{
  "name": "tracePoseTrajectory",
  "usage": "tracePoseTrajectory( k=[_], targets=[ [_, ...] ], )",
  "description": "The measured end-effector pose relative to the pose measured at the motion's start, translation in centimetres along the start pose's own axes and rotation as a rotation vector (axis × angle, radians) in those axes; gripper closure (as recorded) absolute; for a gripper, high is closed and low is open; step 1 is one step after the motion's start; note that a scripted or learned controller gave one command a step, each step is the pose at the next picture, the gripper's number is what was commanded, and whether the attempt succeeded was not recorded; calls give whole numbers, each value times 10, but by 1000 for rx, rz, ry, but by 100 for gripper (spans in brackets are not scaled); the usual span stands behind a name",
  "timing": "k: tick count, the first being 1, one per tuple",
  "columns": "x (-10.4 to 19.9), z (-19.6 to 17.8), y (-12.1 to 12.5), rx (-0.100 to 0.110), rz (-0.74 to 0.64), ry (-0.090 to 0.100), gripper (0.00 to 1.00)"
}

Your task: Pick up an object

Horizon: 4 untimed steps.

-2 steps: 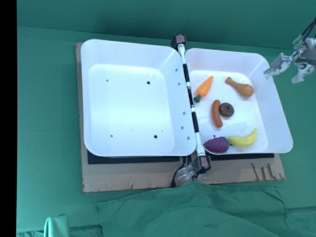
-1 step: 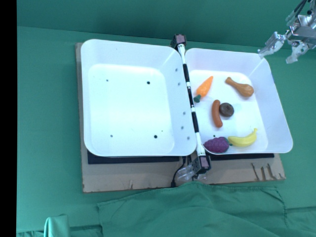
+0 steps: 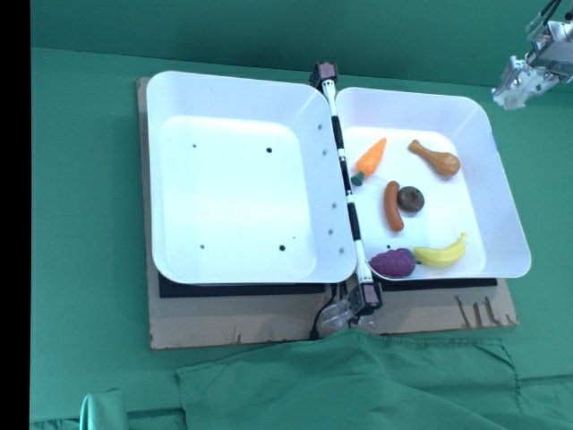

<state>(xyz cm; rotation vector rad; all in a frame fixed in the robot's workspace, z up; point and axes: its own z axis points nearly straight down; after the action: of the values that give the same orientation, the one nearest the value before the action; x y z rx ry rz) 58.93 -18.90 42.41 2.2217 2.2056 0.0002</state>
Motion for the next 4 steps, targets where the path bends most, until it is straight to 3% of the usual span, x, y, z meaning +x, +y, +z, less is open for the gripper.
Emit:
tracePoseTrajectory(
  k=[1,2,3,4],
  targets=[
    [0,-16,-93,7,1,7,100],
    [1,-21,-123,8,-2,7,100],
    [-1,-32,-121,4,1,3,100],
    [-1,-32,-121,5,2,3,0]
  ],
)
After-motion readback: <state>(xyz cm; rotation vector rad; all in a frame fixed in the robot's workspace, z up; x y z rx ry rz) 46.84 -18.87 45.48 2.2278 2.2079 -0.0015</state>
